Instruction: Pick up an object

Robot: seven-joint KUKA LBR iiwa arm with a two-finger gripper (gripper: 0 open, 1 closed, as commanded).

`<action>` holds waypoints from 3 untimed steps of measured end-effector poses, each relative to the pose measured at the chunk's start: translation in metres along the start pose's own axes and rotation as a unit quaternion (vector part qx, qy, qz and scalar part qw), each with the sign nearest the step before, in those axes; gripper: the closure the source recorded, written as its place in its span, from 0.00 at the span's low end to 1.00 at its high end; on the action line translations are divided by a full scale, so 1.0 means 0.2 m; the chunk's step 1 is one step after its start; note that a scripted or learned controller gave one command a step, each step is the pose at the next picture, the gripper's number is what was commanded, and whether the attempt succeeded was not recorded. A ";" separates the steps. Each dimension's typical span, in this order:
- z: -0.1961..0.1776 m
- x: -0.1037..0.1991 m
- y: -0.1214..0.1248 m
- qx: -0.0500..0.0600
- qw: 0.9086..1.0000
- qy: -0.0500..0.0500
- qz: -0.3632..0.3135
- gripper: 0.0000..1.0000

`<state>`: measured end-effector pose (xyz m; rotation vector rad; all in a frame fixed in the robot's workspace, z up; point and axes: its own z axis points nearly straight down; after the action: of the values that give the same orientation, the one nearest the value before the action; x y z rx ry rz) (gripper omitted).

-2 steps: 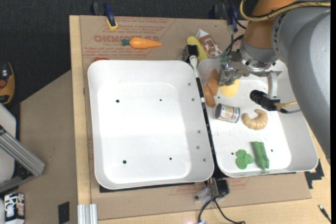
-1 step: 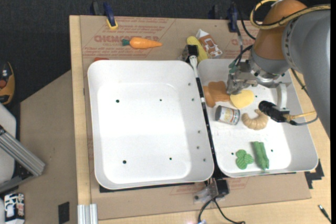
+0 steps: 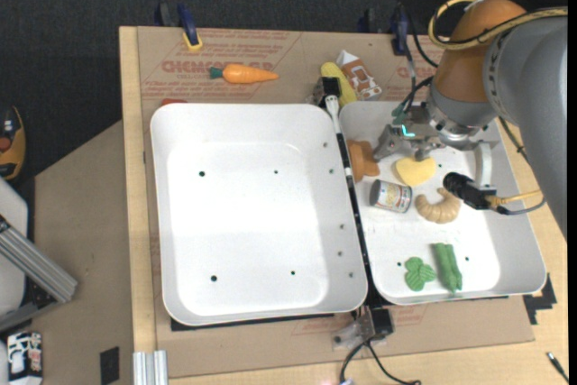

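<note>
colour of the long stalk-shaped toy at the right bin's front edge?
Green; the long stalk-shaped toy is clearest in the camera view.

- Two bins sit side by side on the counter point(image 3: 135, 194) — left bin point(image 3: 180, 194), right bin point(image 3: 505, 257).
- In the right bin: can point(image 3: 391, 196) left of croissant point(image 3: 437, 208); leafy vegetable point(image 3: 417, 273) and stalk point(image 3: 447, 267) nearer.
- Carrot point(image 3: 243, 75) lies behind the left bin.

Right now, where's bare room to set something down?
Left bin: bare floor wall to wall. Right bin is crowded: can, croissant and yellow piece under the gripper, green items along its near edge.
</note>
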<state>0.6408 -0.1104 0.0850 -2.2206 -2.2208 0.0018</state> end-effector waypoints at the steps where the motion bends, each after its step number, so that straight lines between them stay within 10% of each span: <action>1: 0.00 0.10 0.14 -0.003 1.000 -0.001 -0.001 0.00; 2: -0.06 0.09 0.13 -0.004 1.000 -0.001 -0.001 1.00; 3: -0.03 0.01 0.13 -0.002 1.000 -0.001 0.001 1.00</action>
<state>0.6665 -0.1076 0.0911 -2.2249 -2.2226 -0.0007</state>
